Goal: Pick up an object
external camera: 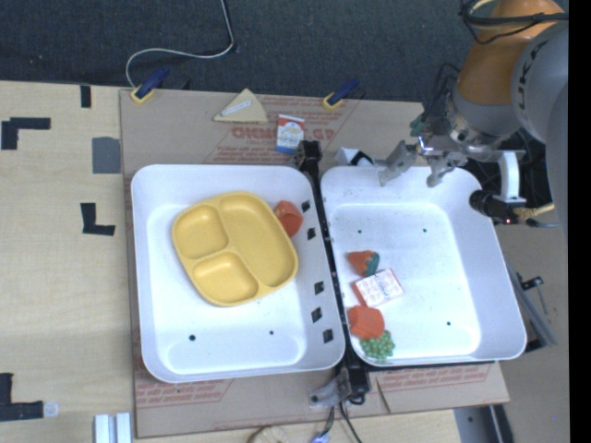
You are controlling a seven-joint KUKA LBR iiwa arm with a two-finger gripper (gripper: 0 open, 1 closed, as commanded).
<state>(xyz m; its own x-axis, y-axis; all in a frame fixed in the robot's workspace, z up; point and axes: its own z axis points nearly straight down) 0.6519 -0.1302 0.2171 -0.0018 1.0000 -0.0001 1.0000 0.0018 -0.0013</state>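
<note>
My claw [416,161] hangs spread and empty over the right bin's [462,340] far rim. I judge the packet [378,288], near its left wall, the easiest grasp: descend squarely.

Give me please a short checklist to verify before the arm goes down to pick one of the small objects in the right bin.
1. Fingers carry nothing: ok. The gripper is open above the far rim of the right bin.
2. Targets are in view: ok. An orange-red toy with green top, a white card, an orange piece and a green cluster lie near the bin's left wall.
3. Free space around targets: not ok. They lie close together and near the wall.
4. Gripper is above a target: not ok. It is at the far edge, away from them.
5. Yellow tray is out of the way: ok, it lies in the left bin.
</note>
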